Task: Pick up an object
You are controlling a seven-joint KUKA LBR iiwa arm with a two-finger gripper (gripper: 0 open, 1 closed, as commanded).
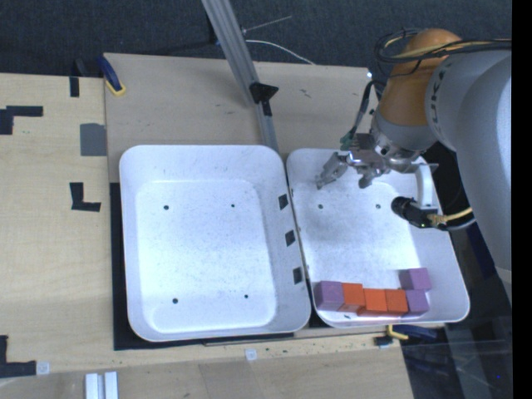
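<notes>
Well below the open gripper (347, 173), blocks (374, 296) along the right bin's (349, 231) near wall.

Even, diffuse light falls from overhead on my bench (191, 98), bright enough that the left bin (204, 239) and right bin (366, 248) wash out close to pure white, with little hard glare. Shadows are soft: a faint grey smudge lies on the right bin's floor beneath my gripper (342, 173), and a thin dark line runs under the bins' near rims. The picture is low in resolution and slightly grainy, my orange band (416, 81) looks soft-edged, and the floor behind the bench sits dim.
</notes>
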